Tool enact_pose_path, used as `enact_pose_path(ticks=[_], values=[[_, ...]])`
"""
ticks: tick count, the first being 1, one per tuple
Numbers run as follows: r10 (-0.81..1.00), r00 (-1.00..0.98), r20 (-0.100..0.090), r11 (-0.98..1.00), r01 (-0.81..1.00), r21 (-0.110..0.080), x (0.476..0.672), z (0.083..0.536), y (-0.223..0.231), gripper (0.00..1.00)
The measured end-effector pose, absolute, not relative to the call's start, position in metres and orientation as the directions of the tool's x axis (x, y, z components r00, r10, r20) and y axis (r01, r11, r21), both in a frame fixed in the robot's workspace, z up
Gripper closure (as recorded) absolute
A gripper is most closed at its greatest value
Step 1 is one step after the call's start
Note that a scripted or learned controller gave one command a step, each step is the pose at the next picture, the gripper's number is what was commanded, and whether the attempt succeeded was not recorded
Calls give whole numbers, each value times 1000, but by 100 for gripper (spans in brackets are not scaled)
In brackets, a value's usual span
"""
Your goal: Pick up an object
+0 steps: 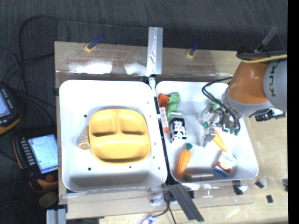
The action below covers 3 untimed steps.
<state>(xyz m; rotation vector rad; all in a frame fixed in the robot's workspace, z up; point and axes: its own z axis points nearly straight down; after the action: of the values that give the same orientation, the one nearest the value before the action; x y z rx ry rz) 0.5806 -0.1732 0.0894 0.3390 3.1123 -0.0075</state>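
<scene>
My gripper [214, 128] hangs low over the right bin [243, 169], right of its middle. An orange wedge-shaped piece [220, 141] lies just under and beside the gripper's tip; whether it is held cannot be made out. A black-and-white cow toy [177, 129] stands left of the gripper. An orange carrot with a green top [184, 158] lies near the front. A small white, red and blue carton [224, 164] sits at the front right. A dark stick [199, 176] lies along the front wall. A green and orange toy [169, 101] rests at the back left.
The left bin [70, 125] holds a yellow divided plate [119, 134] with a tan cone [84, 139] poking out at its left side. A red-and-white strip [163, 118] lies by the wall between the bins. Cables and devices sit off the bench at left.
</scene>
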Motion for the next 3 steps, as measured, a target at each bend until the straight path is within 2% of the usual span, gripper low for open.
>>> enact_pose_path(ticks=[1,2,3], values=[[213,-977,-13,977,213,-5,582,99,-173,100],[515,-857,-1,857,515,-2,567,263,-168,100],[516,-857,-1,857,516,-2,567,263,-168,0]])
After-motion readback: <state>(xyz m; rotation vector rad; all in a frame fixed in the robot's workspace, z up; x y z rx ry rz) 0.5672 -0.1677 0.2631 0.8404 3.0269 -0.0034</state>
